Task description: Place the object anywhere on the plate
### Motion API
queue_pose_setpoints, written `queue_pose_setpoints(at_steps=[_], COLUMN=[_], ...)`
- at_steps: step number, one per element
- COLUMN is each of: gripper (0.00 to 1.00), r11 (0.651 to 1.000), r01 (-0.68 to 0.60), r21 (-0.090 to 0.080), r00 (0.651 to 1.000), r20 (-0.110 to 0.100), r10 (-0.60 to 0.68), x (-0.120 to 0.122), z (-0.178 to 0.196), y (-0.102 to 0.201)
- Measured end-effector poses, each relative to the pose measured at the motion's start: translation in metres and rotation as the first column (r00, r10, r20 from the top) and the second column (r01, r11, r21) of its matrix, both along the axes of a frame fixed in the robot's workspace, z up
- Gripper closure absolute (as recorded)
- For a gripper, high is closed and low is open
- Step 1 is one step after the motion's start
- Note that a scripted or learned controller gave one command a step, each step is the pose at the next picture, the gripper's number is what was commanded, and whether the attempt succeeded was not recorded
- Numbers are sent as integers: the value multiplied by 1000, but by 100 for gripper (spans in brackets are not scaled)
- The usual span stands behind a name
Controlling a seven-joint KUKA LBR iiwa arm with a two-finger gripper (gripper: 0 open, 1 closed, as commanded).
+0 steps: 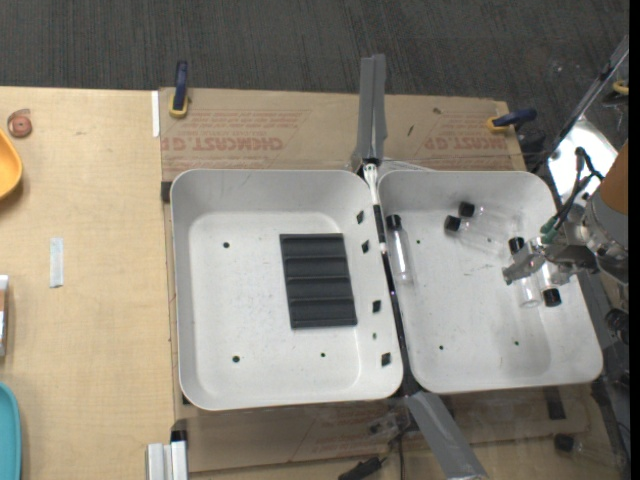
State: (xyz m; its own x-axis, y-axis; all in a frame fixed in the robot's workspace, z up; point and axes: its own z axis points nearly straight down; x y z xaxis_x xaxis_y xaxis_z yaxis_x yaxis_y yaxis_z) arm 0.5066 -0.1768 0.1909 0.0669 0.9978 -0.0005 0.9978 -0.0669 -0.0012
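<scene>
Because the clear vials [470, 218] lie scattered in the right bin [500, 368], the gripper [528, 268] hangs over one at right — whether it grips, I cannot tell; the ridged dark plate [318, 280] waits centre-left.

Arm comes in from the right edge, orange band just visible up top w/ the grey wrist below it. Gripper [527, 268] sits low at the right side, pointing left-ish and down. Fingers are a blurry metal cluster, so their state is unclear tbh.
</scene>
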Motion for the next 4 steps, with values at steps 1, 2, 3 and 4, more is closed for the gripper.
queue_pose_setpoints(at_steps=[1, 2, 3, 4], gripper=[100, 100, 100, 100], r11=[999, 984, 955, 948], r01=[-40, 177, 297, 319], r21=[-1, -2, -3, -4], r00=[999, 984, 955, 948], r20=[-2, -3, -3, -4], r10=[40, -177, -297, -319], x=[63, 93, 100, 94], z=[28, -1, -1, -2], y=[38, 91, 169, 229])
